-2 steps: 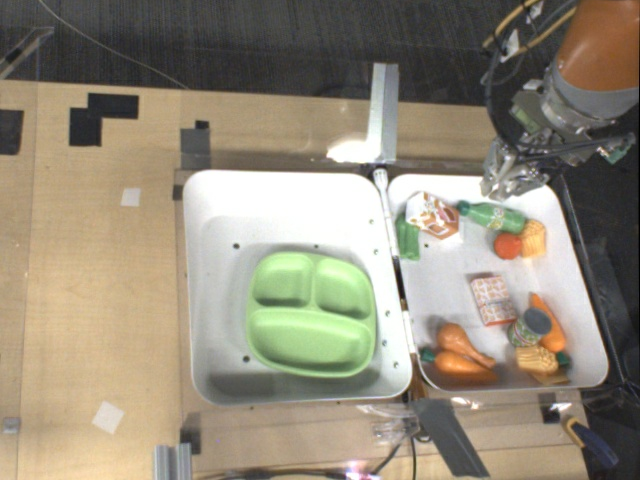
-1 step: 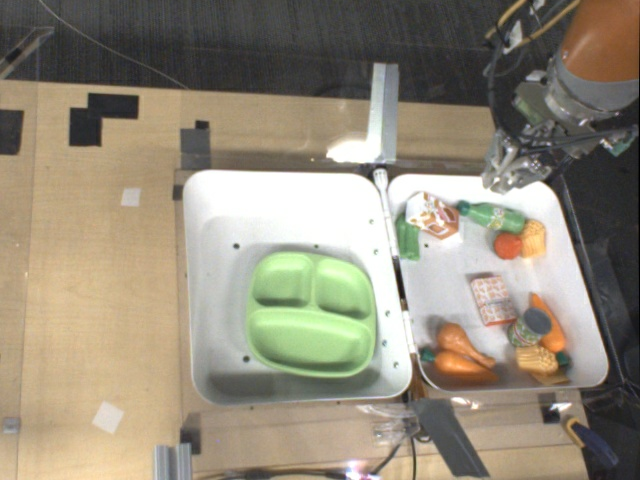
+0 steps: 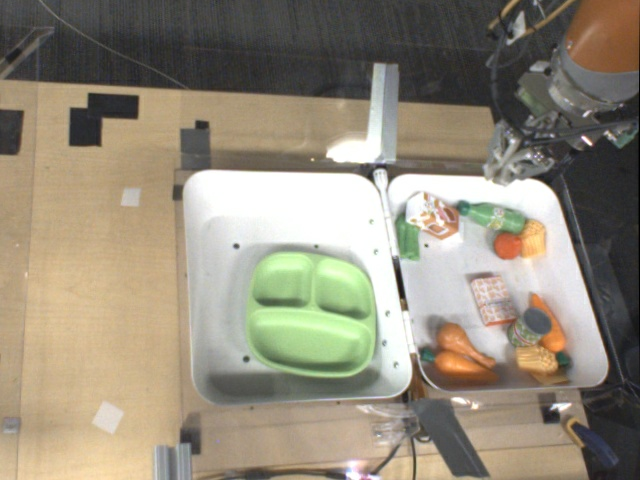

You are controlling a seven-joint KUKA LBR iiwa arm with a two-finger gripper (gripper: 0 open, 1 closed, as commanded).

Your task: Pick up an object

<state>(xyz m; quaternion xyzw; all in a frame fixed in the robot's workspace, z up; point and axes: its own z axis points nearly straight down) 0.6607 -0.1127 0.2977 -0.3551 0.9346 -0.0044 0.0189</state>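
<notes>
Down at the near edge of the bench (image 3: 90, 298), a grey bracket (image 3: 455, 443) and some loose cable are sitting just below the seam where the two bins are meeting. Pale wood is running across the bench top, with a few black patches at its far left and a dark floor lying beyond it. An upright metal post (image 3: 384, 113) is standing at the far side, right behind the seam.

Inside the left bin (image 3: 215, 208) a green divided tray (image 3: 312, 313) is lying flat, taking up the middle.

Toy food is lying scattered through the right bin (image 3: 575, 268). A green bottle (image 3: 492, 215) is resting on its side near the far wall, with a red tomato (image 3: 509, 247) and a yellow piece (image 3: 534, 238) just beside it. A red and white packet (image 3: 436, 216) is lying near the far left corner, next to a green block (image 3: 407, 239) leaning along the left wall. A small patterned box (image 3: 492, 299) is sitting in the middle, apart from the rest. Along the near wall a drumstick (image 3: 458, 340) and a carrot (image 3: 462, 364) are lying close together, and a can (image 3: 530, 328) is crowding in with orange and yellow pieces at the near right corner.

Over the far right corner of that bin the arm (image 3: 600, 38) is reaching in, and its claw (image 3: 508, 163) is hanging above the rim, near the bottle but apart from it. Whether the claw is apart or together, I cannot tell from where I am standing.
</notes>
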